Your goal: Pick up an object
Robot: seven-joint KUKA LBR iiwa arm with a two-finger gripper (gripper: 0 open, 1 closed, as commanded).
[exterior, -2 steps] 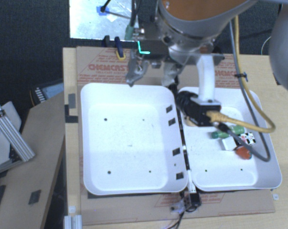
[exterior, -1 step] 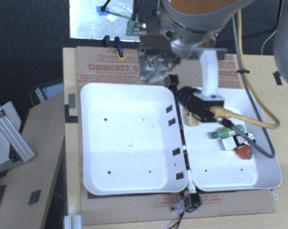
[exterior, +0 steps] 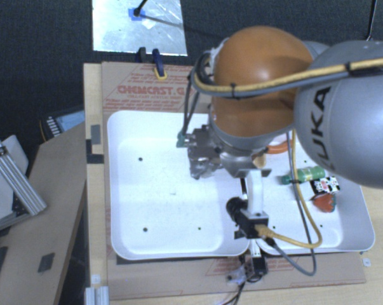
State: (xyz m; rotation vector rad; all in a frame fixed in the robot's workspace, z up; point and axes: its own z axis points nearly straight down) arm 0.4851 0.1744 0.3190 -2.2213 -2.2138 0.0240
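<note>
The arm's orange band (exterior: 261, 75) and grey wrist cover the middle of the view, above the divide between the two white bins. Below the band, the grey gripper body (exterior: 201, 156) hangs over the right side of the left bin (exterior: 124, 234). In the right bin (exterior: 362, 234) lie a green object (exterior: 310, 174), a small black-and-white patterned object (exterior: 328, 185) and a red object (exterior: 324, 202), all to the right of the gripper. An orange object (exterior: 278, 149) peeks out from under the arm. Nothing shows at the gripper.
A cable (exterior: 305, 221) loops from the arm over the right bin to a black connector (exterior: 245, 220) at the front. A cardboard sheet (exterior: 143, 88) lies under the bins. A metal plate (exterior: 137, 14) sits at the back.
</note>
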